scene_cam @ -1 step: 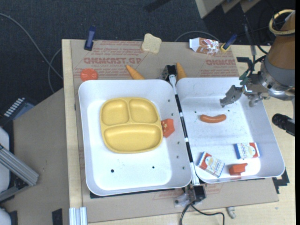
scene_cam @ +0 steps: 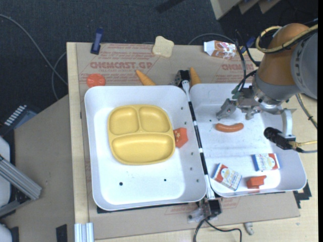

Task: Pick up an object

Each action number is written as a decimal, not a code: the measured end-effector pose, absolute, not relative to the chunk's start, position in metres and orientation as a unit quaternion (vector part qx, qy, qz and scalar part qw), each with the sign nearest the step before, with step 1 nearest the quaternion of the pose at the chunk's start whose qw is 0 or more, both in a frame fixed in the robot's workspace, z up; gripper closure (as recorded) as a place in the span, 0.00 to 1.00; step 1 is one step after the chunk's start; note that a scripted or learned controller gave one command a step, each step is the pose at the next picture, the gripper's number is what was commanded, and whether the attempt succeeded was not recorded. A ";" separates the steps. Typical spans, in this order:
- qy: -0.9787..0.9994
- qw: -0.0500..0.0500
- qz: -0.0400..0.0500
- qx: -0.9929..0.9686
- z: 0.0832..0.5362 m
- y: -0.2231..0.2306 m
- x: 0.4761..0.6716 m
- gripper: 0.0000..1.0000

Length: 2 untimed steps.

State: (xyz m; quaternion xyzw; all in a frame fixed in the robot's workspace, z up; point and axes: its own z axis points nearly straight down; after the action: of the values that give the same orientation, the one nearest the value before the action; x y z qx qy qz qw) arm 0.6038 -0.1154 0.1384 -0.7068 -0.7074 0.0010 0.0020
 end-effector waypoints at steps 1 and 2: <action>-0.707 0.001 0.001 -0.707 0.105 -0.132 0.600 0.00; -0.707 -0.003 -0.001 -0.707 0.087 -0.109 0.591 0.00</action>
State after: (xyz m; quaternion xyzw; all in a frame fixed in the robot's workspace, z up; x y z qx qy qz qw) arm 0.5913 -0.1085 0.0872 -0.7071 -0.7071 -0.0012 -0.0031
